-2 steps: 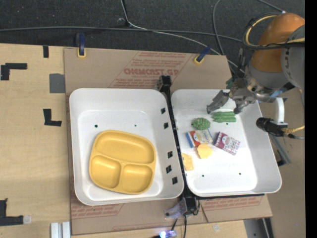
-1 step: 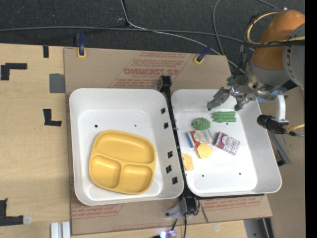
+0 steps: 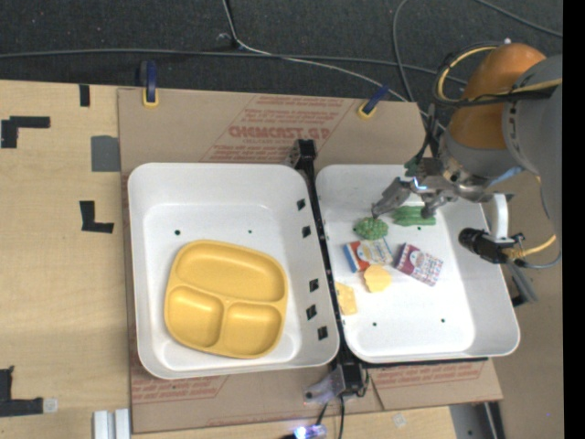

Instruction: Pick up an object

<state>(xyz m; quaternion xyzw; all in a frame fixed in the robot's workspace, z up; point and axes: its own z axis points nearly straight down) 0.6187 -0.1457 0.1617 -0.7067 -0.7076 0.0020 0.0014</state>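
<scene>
My gripper hangs over the far part of the right bin, its two fingers spread open. A flat green piece lies just under and between the fingertips, not pinched. A small green broccoli-like toy sits by the left fingertip. Closer to the front lie a red, white and blue card, a yellow lump, a pink-and-white packet and a yellow wedge.
The left bin holds a yellow divided plate. A black divider runs between the bins. The grey arm with its orange band and cables reaches in from the right, over the right bin's far corner.
</scene>
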